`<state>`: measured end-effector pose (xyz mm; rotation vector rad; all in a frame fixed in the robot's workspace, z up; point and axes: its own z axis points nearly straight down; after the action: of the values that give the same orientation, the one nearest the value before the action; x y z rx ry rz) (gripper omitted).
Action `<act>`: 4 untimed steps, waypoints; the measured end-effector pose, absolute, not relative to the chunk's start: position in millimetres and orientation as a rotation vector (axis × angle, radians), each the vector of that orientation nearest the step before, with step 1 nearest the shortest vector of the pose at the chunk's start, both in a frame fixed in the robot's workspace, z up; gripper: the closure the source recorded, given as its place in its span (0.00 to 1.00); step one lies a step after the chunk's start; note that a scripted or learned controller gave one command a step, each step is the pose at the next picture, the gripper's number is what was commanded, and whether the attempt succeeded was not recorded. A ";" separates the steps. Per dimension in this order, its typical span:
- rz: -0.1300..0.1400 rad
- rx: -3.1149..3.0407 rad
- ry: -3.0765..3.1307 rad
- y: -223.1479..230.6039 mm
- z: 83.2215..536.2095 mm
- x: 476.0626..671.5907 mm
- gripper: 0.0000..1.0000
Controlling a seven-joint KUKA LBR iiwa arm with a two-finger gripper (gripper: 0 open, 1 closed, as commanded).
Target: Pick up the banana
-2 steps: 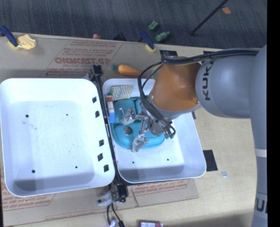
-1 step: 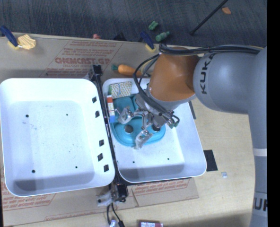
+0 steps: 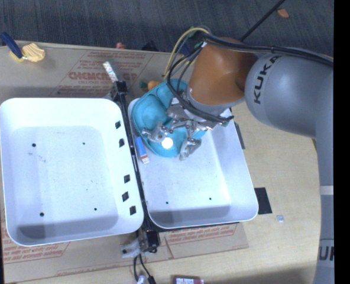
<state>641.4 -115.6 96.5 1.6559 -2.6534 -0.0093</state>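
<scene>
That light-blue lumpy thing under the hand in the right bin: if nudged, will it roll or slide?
The light-blue thing looks rounded and bulgy, so it may rock rather than roll far. Its surface looks smooth, so the hand might slip off. The bin wall beside it would likely stop it.

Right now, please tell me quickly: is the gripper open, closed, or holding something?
Gripper: it cannot be told; it sits low in the right bin against a light blue object.
</scene>
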 end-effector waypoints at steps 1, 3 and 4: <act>-0.004 1.928 -2.468 -122.8 102.7 656.4 0.00; -0.005 2.574 -1.799 -164.6 92.1 656.6 0.00; -0.007 2.887 -1.236 -166.3 91.8 656.3 0.00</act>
<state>656.3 -166.3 91.8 2.8874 -1.2365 -0.0074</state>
